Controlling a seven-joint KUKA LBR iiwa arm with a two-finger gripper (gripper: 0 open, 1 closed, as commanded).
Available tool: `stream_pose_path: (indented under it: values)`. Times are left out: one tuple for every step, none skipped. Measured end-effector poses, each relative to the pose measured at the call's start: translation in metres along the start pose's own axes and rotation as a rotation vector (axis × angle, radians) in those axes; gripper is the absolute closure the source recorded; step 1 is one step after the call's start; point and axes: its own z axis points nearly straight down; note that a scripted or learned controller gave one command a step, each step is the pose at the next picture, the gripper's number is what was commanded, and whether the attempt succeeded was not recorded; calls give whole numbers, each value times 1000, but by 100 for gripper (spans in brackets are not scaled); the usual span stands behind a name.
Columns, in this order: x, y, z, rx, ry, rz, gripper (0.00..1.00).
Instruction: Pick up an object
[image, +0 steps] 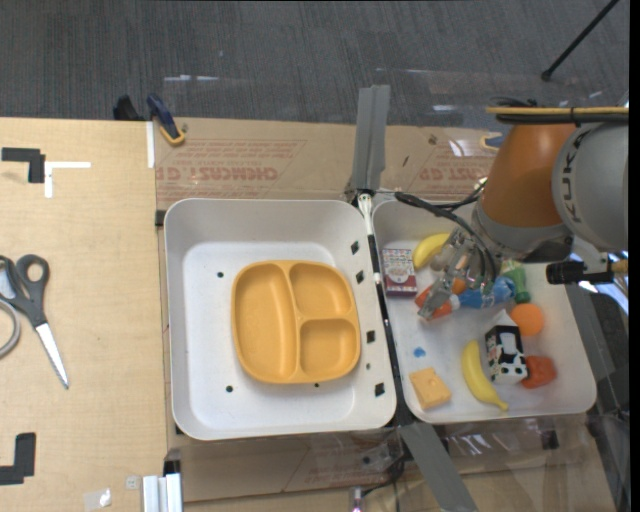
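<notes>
Object to pick: none singled out; toys crowd right bin (560, 405).

Camera view: gripper (452, 282) low among red-blue toy cluster (462, 296), beside small banana (431, 249). Finger state cannot be told; nothing visibly pinched.

Risk: tight clutter, so fingers may strike neighbouring toys or close on edge and slip. Large banana (481, 375) and cheese wedge (431, 388) lie apart. Yellow tray (296, 322) sits in left bin (190, 300).

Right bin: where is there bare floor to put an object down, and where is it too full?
In the right bin, bare floor lies at the near-left, between the small box, the cheese wedge and the near banana. The far half is crowded: a second banana, small toys and the gripper sit close together.
</notes>
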Motion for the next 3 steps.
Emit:
stream_pose_path:
  values:
    - [95, -57, 1, 1, 3, 111, 0]
    - [39, -23, 0, 0, 0, 216, 0]
    - [-44, -9, 4, 11, 13, 431, 0]
